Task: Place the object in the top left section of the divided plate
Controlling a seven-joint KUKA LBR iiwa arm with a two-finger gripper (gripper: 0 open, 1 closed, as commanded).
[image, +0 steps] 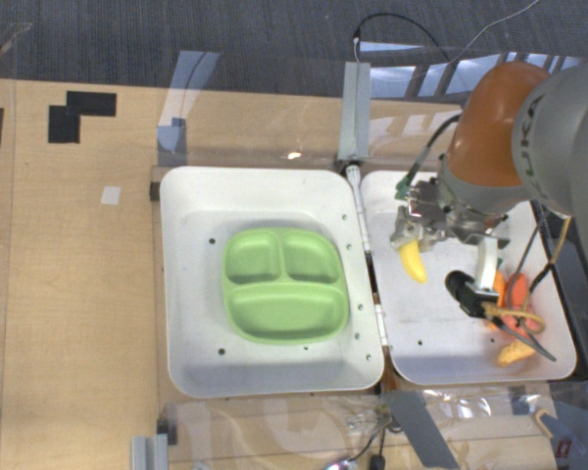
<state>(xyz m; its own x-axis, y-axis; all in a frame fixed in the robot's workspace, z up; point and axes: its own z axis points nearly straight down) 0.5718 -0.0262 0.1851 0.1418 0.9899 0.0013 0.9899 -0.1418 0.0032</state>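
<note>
One green plate (divided in three), one yellow banana.

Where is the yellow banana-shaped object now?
In the camera view, the small yellow banana-shaped object is in the right white bin, near its left wall, just under the gripper, right of the green divided plate.

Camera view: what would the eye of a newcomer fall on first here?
The bright green plate sits in the middle of the left bin. The big arm with its orange band reaches over the right bin, its gripper right beside a small yellow object. Some orange pieces lie in that bin's near right corner.
</note>
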